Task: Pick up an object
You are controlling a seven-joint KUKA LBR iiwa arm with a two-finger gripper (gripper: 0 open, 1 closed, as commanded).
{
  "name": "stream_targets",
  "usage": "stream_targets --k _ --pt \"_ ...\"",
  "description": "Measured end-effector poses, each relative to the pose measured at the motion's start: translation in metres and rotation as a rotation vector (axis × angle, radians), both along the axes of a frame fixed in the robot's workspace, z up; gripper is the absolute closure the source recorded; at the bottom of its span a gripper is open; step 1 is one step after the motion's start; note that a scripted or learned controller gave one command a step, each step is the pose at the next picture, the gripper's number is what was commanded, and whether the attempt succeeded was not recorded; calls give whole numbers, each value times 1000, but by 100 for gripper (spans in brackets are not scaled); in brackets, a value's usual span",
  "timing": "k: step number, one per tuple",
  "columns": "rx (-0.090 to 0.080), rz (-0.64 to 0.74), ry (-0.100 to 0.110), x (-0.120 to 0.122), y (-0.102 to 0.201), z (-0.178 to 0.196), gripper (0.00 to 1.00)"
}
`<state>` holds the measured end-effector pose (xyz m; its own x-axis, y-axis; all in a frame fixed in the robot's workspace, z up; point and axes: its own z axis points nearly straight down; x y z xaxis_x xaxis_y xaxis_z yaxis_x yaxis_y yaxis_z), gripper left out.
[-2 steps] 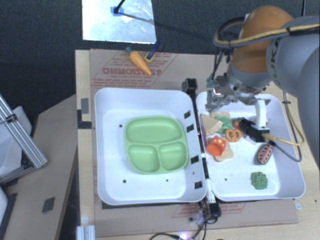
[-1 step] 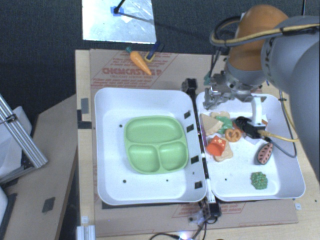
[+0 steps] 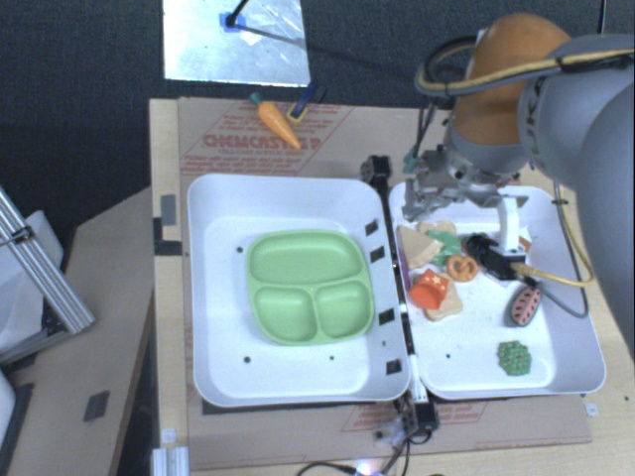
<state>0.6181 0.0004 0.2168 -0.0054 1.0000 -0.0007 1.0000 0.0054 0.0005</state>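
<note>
The right bin (image 3: pixel 566 355) holds a cluster of toy food: a tan wedge (image 3: pixel 418 247), a pretzel (image 3: pixel 460 267), a red piece (image 3: pixel 432 291) on a tan slice, a dark oval piece (image 3: pixel 525 305) and a green broccoli (image 3: pixel 514 358). My gripper (image 3: pixel 429 202) hangs over the bin's far left corner, just above the tan wedge and a pale green piece (image 3: pixel 444 233). I see nothing lifted between its fingers.
The left bin (image 3: pixel 218 365) holds a green three-compartment tray (image 3: pixel 308 286). A toy carrot (image 3: pixel 278 123) lies on the cardboard behind the bins. A black divider (image 3: pixel 389 266) runs between the bins. A cable loops over the right bin's right side.
</note>
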Motion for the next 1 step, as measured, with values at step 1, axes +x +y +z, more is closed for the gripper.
stream_targets --k 1 --pt "0 -5 -1 0 -7 -2 100"
